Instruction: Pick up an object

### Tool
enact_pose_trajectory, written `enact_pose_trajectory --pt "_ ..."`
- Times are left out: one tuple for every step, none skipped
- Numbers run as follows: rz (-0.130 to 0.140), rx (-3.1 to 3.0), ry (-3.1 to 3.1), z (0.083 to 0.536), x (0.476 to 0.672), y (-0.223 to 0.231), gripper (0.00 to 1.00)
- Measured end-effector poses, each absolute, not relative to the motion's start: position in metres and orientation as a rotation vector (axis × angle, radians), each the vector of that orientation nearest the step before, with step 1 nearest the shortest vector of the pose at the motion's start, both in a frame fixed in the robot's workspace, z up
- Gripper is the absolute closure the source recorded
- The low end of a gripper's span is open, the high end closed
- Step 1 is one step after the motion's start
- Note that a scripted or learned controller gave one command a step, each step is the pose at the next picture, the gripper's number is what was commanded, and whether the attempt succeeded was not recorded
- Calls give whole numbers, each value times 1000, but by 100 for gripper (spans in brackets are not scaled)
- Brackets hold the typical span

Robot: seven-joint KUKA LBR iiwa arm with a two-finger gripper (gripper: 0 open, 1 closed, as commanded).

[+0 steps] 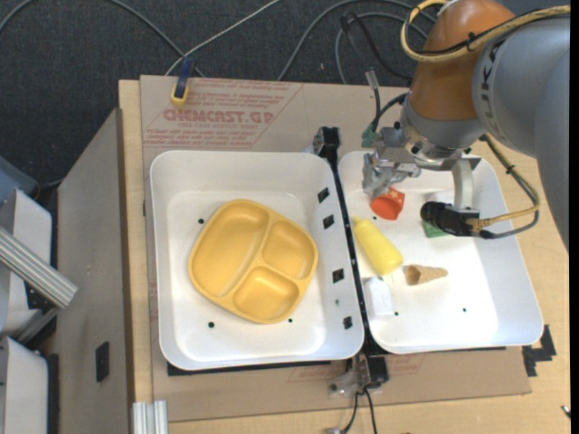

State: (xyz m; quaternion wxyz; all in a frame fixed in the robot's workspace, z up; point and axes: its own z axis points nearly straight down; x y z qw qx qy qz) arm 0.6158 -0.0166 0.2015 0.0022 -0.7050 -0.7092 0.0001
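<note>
The gripper [387, 181] hovered directly over a small red-orange plastic piece [388, 206] lying in the right white bin [507, 315]; nothing looked lifted yet, so descent, grasp and lift remained.

The bench [136, 269] was topped with a brown cardboard sheet [235, 111] printed in red lettering. Two white bins sat on it side by side, touching along their inner edges. The left bin [172, 242] and the right bin [507, 297] both lay flat. A blue and yellow clip [182, 87] gripped the sheet's far edge. Beyond the bench, dark carpet [72, 43] carried loose cables [262, 12].
</note>
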Motion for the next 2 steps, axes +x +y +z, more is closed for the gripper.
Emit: enact_pose_trajectory --pt "1 -2211 -2225 199 606 31 100" --pt "-5 -2214 -2228 217 596 85 100"
